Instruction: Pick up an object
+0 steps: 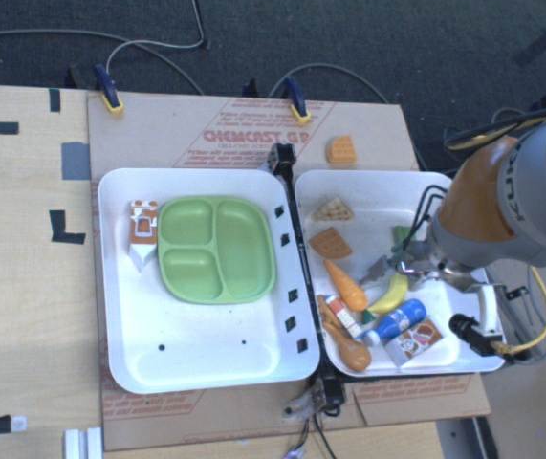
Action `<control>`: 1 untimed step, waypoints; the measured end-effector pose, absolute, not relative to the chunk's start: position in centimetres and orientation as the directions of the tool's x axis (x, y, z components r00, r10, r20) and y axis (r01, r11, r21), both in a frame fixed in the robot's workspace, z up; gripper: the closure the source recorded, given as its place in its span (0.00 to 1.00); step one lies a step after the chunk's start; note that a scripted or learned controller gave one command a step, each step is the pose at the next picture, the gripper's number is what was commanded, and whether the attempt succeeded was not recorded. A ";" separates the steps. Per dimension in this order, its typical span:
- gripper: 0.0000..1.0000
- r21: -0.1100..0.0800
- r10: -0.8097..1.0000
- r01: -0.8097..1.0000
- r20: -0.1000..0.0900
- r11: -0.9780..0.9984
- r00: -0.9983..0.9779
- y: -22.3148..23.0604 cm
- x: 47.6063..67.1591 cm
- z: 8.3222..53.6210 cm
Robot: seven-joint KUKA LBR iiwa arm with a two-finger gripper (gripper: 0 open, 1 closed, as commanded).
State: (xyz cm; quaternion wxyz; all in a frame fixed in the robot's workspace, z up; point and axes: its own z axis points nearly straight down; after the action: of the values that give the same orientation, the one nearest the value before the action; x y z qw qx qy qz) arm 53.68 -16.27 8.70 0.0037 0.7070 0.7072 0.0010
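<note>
My gripper (394, 268) hangs low in the right bin (378, 182), right over the upper end of a yellow banana (388, 297). An orange carrot (345, 286) lies just left of the banana. Below them sit a blue and white bottle (397, 321), a small brown carton (416, 340) and a brown bread roll (346, 348). A square cracker (330, 244) and a triangular toast piece (333, 209) lie toward the bin's back left. A green item (404, 233) shows partly behind the wrist. Whether anything is gripped is hidden.
The left bin (196, 352) holds a green divided plate (217, 249) and a small red and white carton (142, 229) by its left wall. An orange waffle block (341, 149) lies on the cardboard behind the bins. The arm (488, 204) covers the right bin's right side.
</note>
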 end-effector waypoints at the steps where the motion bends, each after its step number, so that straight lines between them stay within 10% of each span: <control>1: 0.00 0.008 1.000 1.000 -0.003 0.001 -0.001 -17.1 51.1 8.7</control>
State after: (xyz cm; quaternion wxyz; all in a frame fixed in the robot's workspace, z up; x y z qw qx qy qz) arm 51.09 -17.09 8.69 0.0039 0.7067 0.7075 0.0014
